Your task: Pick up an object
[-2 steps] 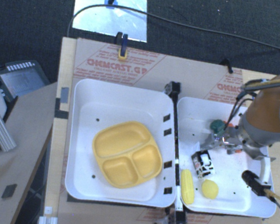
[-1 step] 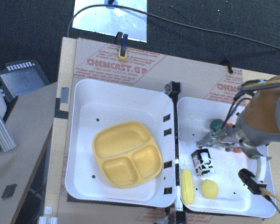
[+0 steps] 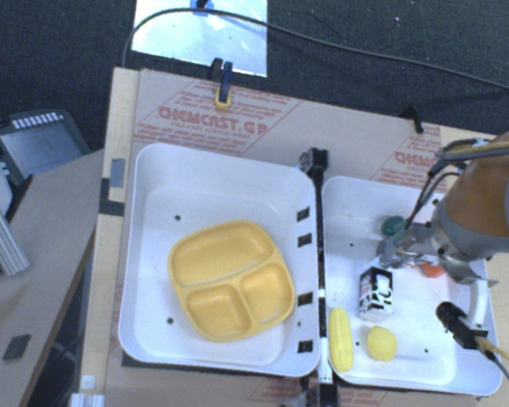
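The right bin (image 3: pixel 429 368) holds a black-and-white carton (image 3: pixel 374 293), a yellow corn cob (image 3: pixel 341 339) at its left wall, a yellow lemon (image 3: pixel 381 343), a teal object (image 3: pixel 392 226) near the back and a small orange object (image 3: pixel 431 267). My gripper (image 3: pixel 398 251) hangs low over the right bin, just behind the carton and in front of the teal object. The orange object lies right beside it, partly hidden by the wrist. Nothing is visibly held.
The left bin (image 3: pixel 152 230) bears a yellow divided plate (image 3: pixel 230 279). A black divider strip (image 3: pixel 315 253) runs between the bins. The arm's grey body (image 3: pixel 493 208) covers the right bin's back right corner.
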Robot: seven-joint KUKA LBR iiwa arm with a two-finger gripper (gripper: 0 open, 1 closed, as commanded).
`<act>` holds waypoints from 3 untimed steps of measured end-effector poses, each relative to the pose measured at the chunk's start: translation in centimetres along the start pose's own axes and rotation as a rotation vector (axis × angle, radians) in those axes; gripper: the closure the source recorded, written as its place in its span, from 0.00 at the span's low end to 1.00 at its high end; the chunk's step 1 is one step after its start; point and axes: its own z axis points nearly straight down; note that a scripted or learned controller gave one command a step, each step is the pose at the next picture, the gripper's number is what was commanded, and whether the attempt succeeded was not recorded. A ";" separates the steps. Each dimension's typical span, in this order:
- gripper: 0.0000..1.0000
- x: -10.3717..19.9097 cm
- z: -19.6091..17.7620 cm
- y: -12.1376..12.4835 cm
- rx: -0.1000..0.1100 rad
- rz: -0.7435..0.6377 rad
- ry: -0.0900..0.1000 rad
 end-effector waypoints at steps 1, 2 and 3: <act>1.00 -0.5 -6.2 1.0 0.023 -0.002 -0.001; 1.00 -0.5 -10.7 1.3 0.024 -0.002 0.000; 1.00 -0.6 -14.5 1.6 0.024 -0.002 0.000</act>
